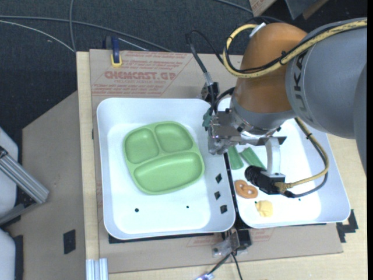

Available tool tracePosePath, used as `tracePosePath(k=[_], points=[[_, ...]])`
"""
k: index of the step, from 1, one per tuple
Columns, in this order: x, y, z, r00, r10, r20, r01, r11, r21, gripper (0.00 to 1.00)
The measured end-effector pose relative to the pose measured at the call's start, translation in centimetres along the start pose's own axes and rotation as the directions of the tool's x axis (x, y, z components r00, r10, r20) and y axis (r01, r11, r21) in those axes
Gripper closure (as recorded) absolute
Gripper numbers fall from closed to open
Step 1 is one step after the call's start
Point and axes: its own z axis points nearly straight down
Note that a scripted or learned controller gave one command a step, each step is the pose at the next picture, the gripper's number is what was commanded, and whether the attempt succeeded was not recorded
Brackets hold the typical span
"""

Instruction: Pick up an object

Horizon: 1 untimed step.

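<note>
A: Left bin (111, 174): one green divided plate (164, 156), lying flat near the middle.

B: Right bin (326, 206): green pieces (245, 156) near its left wall; below them an orange ring-shaped piece (245, 189) and a small yellow piece (264, 208).

A: Gripper (224, 139)?

B: Low over the green pieces, at the wall between the bins. Fingers probably hidden under the wrist; can't tell their spread or any hold.

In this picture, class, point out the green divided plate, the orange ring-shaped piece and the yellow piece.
green divided plate (164, 156), camera view, large compartment.
orange ring-shaped piece (245, 189), camera view, its rim.
yellow piece (264, 208), camera view, its middle.
</note>
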Motion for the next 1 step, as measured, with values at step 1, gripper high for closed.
tracePosePath(k=[1], points=[[-0.22, 0.07, -0.01, 1.000, 0.004, 0.001, -0.004, 1.000, -0.001, 0.00]])
